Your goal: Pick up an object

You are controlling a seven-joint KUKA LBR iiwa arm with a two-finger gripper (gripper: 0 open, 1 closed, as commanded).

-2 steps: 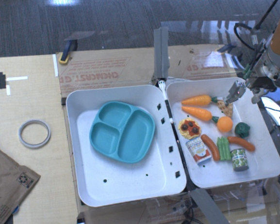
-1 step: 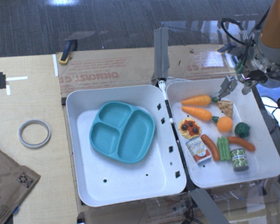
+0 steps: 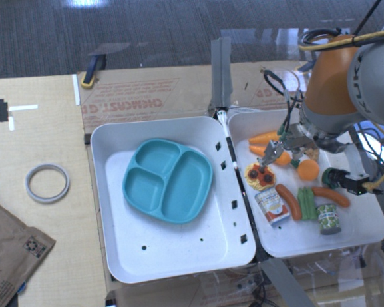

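Note:
The right bin holds several toy foods: a carrot, a pizza slice, an orange ball, a small carton, a sausage, a green vegetable, a red pepper and a green can. My gripper hangs low over the bin's upper left part, just below the carrot and above the pizza slice, beside an orange piece. The view shows nothing clearly held.
A teal divided plate lies in the left bin. On the bench to the left are a tape roll and a brown cardboard box. A yellow-handled tool lies behind the bins.

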